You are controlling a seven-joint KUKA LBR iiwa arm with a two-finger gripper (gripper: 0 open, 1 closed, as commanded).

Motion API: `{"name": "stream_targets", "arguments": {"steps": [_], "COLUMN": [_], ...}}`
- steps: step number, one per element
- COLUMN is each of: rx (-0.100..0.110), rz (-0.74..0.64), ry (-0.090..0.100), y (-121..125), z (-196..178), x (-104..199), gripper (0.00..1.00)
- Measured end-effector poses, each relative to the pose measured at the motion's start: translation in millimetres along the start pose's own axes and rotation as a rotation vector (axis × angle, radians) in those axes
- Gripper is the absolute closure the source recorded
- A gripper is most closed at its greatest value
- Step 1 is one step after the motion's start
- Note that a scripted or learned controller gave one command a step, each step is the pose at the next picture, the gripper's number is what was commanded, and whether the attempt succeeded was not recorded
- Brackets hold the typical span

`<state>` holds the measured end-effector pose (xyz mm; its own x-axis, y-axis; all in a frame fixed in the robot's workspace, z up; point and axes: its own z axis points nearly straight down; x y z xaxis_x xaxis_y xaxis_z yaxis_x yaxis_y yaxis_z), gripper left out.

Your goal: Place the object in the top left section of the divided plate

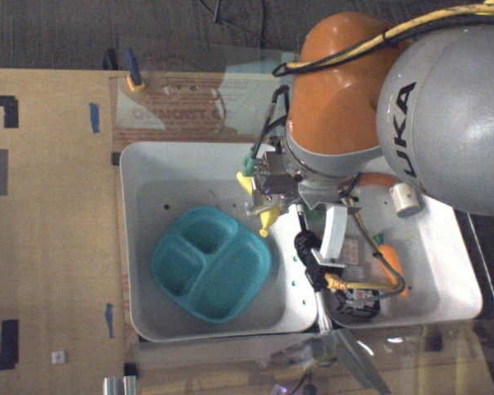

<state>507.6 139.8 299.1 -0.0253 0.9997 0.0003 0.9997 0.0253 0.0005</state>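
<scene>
The grey KUKA arm with its orange wrist band (346, 97) reaches in from the right and covers the upper middle of the two shallow white plastic bins. The left white bin (140, 179) holds the teal divided plastic plate (210, 263), which lies flat near the bin's lower centre, its sections bare. The two-finger gripper (267, 197) hangs at the plate's upper right edge — just above the rim, over the bin floor. A small yellow object (268, 215) shows directly beneath the gripper body, touching or just beside it; whether the gripper clasps it cannot be told. The right white bin (445, 262) holds an orange item (389, 262) — partly hidden by cables.
</scene>
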Motion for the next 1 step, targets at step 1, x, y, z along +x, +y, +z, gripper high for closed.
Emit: {"name": "stream_targets", "arguments": {"steps": [1], "rx": [0.000], "rz": [0.145], "ry": [-0.001], "y": [-10.2], "z": [-33.4], "x": [-7.1], "gripper": [1.00]}}
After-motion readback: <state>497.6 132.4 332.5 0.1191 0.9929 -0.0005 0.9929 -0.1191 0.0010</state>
